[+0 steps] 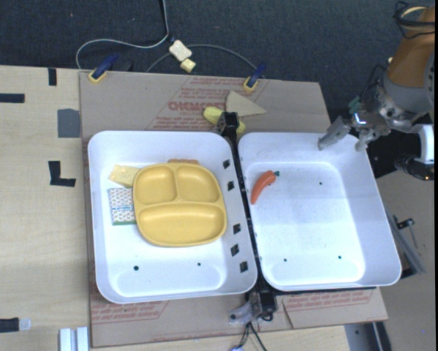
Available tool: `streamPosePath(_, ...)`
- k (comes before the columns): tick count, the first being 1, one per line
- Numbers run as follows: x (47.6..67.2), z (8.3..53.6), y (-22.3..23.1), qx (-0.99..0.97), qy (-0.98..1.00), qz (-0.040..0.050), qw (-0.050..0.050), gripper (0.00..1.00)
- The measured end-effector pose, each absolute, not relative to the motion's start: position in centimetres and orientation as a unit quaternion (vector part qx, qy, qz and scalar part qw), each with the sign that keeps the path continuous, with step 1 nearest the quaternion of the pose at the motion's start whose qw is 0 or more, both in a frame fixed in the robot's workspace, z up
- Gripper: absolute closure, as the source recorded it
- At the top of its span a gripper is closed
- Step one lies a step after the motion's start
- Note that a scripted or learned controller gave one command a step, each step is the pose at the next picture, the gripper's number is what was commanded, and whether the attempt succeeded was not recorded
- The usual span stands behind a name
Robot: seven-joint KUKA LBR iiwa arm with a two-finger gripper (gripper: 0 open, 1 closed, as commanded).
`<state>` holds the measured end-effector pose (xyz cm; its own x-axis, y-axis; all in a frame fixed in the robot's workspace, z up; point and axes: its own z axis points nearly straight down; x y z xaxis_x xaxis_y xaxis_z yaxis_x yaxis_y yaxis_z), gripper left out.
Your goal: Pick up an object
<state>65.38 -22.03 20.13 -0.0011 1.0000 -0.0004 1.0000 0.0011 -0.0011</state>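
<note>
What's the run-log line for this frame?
gripper: open, above right bin rim | carrot: in right bin, ungrasped | yellow tray: left bin

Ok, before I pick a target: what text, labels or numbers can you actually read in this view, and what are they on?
Nothing reads cleanly.
Red print on the cardboard sheet behind the bins: a logo and lines of lettering, seen upside down and too blurred to quote.
Small patterned packet left of the yellow divided plate: blue markings, too small to read.
Toy carrot, plate and white bins: no text visible.
</note>
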Motion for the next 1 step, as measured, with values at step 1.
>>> streamPosePath(1,66.82,14.36,-14.72,-0.705,-0.710,0.0009,0.003,0.00)
